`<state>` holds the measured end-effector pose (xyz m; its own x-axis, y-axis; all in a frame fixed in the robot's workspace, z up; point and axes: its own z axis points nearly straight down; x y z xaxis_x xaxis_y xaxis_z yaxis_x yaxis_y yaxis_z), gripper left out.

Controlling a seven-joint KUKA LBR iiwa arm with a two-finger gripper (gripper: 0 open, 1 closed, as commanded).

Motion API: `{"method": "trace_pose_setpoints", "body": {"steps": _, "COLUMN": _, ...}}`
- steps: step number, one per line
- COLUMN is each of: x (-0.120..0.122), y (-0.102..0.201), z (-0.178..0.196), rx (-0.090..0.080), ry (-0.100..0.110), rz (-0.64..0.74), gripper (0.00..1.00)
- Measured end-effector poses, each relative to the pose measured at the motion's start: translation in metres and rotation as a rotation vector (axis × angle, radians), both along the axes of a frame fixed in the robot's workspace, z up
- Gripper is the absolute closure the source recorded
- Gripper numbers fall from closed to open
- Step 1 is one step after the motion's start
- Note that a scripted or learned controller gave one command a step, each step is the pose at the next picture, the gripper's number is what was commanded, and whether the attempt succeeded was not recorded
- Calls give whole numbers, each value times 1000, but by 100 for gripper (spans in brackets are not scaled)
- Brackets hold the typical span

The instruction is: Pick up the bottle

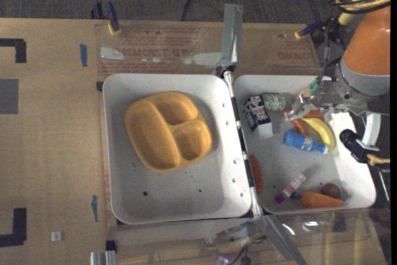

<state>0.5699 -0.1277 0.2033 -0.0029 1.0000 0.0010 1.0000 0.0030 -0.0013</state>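
The gripper (308, 102) is hanging at the upper right of the frame, over the back part of the right bin (355, 205), under the grey wrist and the orange band of the arm (367, 49). Whether it is released or clenched I cannot tell, because the metal parts there are small and mixed with the things below. Nothing is clearly sitting in it.

Just below and a little right of it, the banana (321, 131) is lying, and the bottle (305, 142) is lying on its side touching the banana's lower left edge. The bottle is blue with a paler end pointing to the right, near the middle of the right bin.

In my judgement the bottle is light, small plastic, quite stiff but smooth and round, so it is probably rolling or slipping easily when it is pushed. The best hold seems to be across the middle of the body, with the closing direction across its long axis. The banana is crowding one side, so there is little free room there.

Further out, a small carton (257, 113) is at the bin's upper left, a marker (290, 187) and a carrot (321, 199) near the bottom edge. In the left bin (124, 195) a yellow tray (167, 130) is resting.
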Motion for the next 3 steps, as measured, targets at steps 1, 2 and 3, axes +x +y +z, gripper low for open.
{"method": "trace_pose_setpoints", "body": {"steps": 1, "x": -23, "y": 16, "z": -102, "rx": -4, "ry": -8, "rz": 11, "gripper": 0}}
{"method": "trace_pose_setpoints", "body": {"steps": 2, "x": -17, "y": 15, "z": 29, "rx": -2, "ry": -3, "rz": -153, "gripper": 0}}
{"method": "trace_pose_setpoints", "body": {"steps": 3, "x": -54, "y": -16, "z": -108, "rx": -1, "ry": 0, "rz": -157, "gripper": 0}}
